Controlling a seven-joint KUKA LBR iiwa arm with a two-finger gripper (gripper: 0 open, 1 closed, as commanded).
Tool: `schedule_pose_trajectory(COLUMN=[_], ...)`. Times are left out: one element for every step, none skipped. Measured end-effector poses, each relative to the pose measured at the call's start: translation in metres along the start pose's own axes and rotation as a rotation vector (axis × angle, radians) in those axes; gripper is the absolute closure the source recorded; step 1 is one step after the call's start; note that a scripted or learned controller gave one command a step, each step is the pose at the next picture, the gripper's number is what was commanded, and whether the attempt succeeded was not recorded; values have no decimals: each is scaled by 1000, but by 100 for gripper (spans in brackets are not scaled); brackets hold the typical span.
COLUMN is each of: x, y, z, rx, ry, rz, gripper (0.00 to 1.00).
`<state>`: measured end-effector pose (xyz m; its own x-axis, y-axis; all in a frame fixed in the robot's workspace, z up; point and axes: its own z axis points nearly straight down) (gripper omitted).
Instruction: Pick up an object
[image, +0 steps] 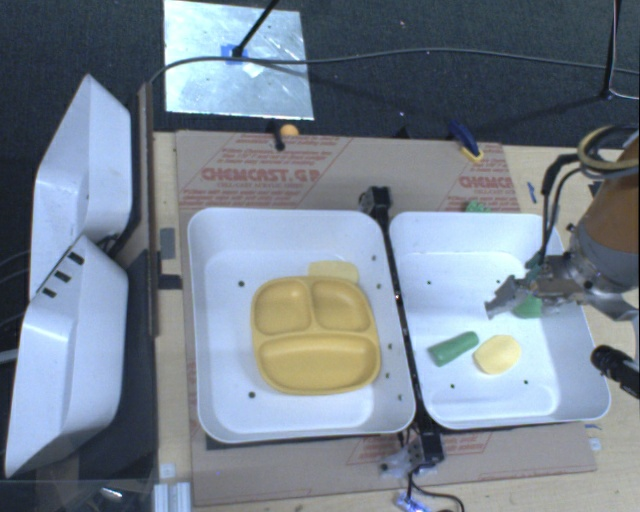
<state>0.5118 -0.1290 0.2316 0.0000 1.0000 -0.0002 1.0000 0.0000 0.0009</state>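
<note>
**Gripper over the right bin, green object at its fingers**

The gripper (515, 300) sits low in the right bin (470, 410); whether it's clamped, I cannot tell. A green object (527, 307) sits right at it. Below-left: green pickle (453, 347) and yellow piece (497, 354).

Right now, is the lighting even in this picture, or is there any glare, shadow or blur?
In the camera view the light is soft and fairly even; the white bins look bright but keep their detail. The shiny metal sheet at the top catches patchy glare. The yellow divided tray casts only a faint shadow. The gripper looks slightly soft-edged, and the green piece stays sharp.
</note>
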Motion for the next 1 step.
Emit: schedule_pose_trajectory(x=[11], y=[60], z=[-24], rx=[-2], ry=[0], rz=[-3], gripper=[0])
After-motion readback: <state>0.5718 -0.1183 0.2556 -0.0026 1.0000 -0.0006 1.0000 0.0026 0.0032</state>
